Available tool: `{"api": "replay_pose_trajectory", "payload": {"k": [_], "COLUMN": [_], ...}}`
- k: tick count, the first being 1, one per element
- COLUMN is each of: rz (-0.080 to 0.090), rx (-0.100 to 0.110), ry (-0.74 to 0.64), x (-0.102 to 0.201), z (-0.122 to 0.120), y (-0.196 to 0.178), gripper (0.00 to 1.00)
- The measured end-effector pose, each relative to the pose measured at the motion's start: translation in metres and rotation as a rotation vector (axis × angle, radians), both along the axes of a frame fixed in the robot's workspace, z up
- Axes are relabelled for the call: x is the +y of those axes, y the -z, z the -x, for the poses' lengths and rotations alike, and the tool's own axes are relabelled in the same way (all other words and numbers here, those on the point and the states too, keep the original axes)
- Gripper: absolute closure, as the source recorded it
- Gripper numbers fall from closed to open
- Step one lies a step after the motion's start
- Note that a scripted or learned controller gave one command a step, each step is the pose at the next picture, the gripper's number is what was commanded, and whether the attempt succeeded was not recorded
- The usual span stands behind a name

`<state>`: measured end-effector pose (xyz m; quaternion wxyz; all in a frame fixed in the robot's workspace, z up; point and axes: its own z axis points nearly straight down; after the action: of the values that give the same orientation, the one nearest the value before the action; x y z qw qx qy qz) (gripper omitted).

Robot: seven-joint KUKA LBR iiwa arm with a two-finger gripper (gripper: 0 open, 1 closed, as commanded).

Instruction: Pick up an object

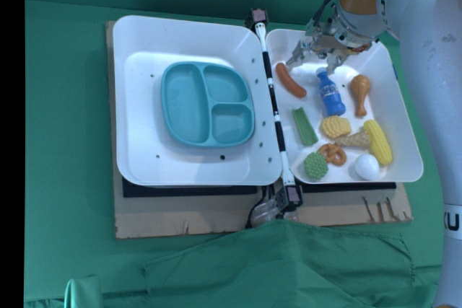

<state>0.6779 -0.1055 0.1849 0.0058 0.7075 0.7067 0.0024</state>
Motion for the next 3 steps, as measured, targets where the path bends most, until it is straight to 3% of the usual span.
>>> {"api": "replay_pose_trajectory", "payload": {"k": [1, 2, 3], "rz": [-0.004, -0.006, -0.002], "rx": [0.012, -0.001, -0.002], "ry": [0.005, 0.004, 0.0], "x": [0.006, -0.023, -0.052], "z": [0.082, 0.097, 0.035], "y": [-0.029, 0.001, 0.001], "gripper": [0.0, 0.0, 0.0]}}
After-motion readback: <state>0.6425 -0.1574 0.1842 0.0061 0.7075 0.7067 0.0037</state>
